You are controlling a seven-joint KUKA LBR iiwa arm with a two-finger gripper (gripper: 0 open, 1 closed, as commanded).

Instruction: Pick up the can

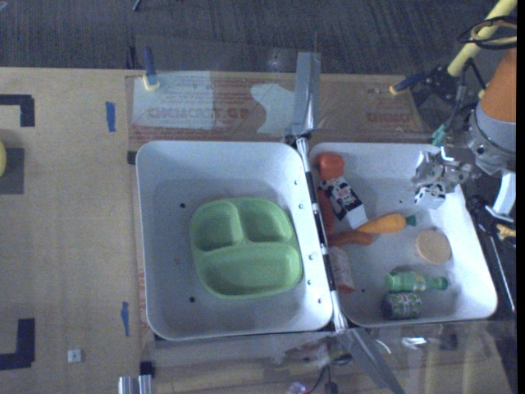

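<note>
The can [403,304] lies on its side at the near edge of the right bin [472,302], long axis running left to right, just below a green bottle [414,282]. The gripper [432,180] hangs well apart from it by the bin's far right wall, finger spread impossible to tell

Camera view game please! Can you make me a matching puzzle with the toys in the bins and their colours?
Things:
1. divided tray
2. carrot
3. can
4. round disc

Colours:
a. orange
b. tan
c. light green
d. dark with green print

Pairs: 1-c, 2-a, 3-d, 4-b
</note>
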